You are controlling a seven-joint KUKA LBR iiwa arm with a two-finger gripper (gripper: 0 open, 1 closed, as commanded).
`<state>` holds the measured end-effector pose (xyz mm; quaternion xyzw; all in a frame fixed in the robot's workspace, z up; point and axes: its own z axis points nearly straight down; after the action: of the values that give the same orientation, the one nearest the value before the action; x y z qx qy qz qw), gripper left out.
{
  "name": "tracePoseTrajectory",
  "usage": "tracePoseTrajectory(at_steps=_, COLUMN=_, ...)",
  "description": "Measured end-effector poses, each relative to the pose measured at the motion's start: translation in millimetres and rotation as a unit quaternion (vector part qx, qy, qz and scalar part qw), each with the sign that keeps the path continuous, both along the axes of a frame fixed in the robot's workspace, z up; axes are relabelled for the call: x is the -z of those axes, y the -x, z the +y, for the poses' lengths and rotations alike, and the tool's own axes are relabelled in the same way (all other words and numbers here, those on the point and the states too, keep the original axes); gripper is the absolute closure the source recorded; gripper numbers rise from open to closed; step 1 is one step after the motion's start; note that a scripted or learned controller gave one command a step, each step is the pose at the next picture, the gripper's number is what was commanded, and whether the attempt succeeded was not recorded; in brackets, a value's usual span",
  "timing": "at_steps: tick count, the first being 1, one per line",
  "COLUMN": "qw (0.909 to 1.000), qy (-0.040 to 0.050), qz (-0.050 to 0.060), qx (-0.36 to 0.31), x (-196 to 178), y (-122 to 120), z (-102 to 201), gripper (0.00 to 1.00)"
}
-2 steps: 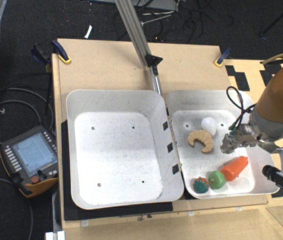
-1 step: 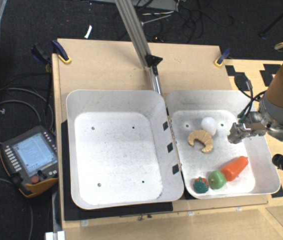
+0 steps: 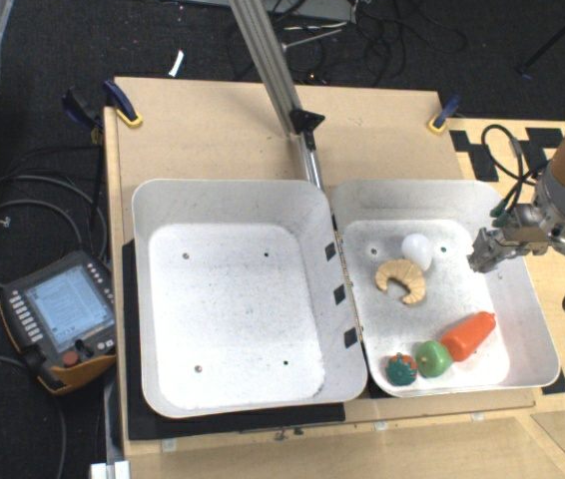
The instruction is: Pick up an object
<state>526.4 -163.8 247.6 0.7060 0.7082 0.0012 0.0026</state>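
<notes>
Two white bins side by side on the bench; all objects sit in the right bin (image 3: 482, 218). Gripper (image 3: 480, 254) hangs over that bin's right side, arm entering from the right; nothing visible between its tips, and whether the jaws are spread or closed cannot be told from this angle. Objects: a white egg-shaped item (image 3: 417, 248) toward the far middle of the bin, with a tan croissant (image 3: 403, 279) touching or just beside it on its near side (curved, ends pointing near-left). Along the near wall, a row of three close together: a small teal piece (image 3: 400, 369) at left, a green apple-like ball (image 3: 433, 358) beside it, and an orange carrot-shaped piece (image 3: 468, 334) tilted up toward the right. The gripper is well apart from the near row and nearer the egg, with bare bin floor between. Left bin (image 3: 153, 218) holds only speckled floor. A grey pole (image 3: 268, 53) slants in from the far side to the bins' junction. A teach pendant (image 3: 58, 317) lies on the floor at left.
</notes>
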Motion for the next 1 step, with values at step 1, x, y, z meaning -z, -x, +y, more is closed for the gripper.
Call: tracePoseTrajectory(at_steps=1, qw=1.0000, qy=-0.0018, qz=0.003, qx=-0.002, x=1.4, y=8.2, z=48.5, gripper=1.00)
